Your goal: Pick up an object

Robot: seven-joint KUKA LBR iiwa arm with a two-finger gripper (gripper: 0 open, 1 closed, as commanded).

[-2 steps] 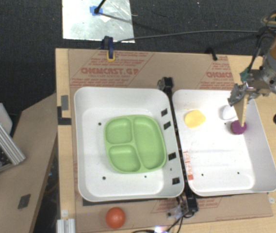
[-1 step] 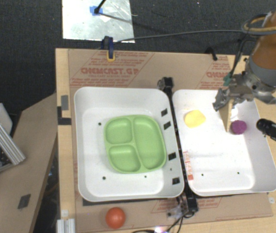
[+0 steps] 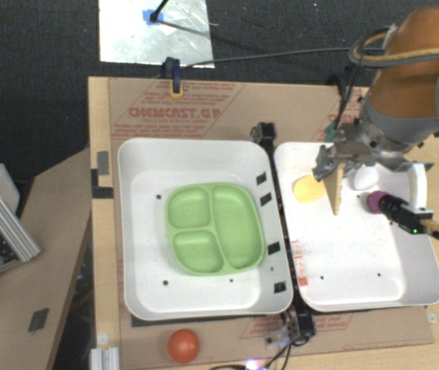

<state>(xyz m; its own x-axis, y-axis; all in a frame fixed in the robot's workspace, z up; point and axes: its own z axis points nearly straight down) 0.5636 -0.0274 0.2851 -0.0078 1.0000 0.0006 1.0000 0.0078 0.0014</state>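
Bench: two bins [image 3: 138, 206], one green tray [image 3: 214, 228], perhaps three small objects [image 3: 308, 189].

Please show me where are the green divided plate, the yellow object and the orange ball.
green divided plate [image 3: 214, 228]: camera view, on the ridge where its compartments meet.
yellow object [image 3: 307, 189]: camera view, on its visible middle.
orange ball [image 3: 183, 345]: camera view, on its top surface.

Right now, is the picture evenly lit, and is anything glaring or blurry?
Camera view: the shiny silver sheet at the top glares brightest; both white bins look evenly lit, the left white bin sharp around the green divided plate; the orange-banded grey arm looks soft and throws a shadow beside the yellow lump.
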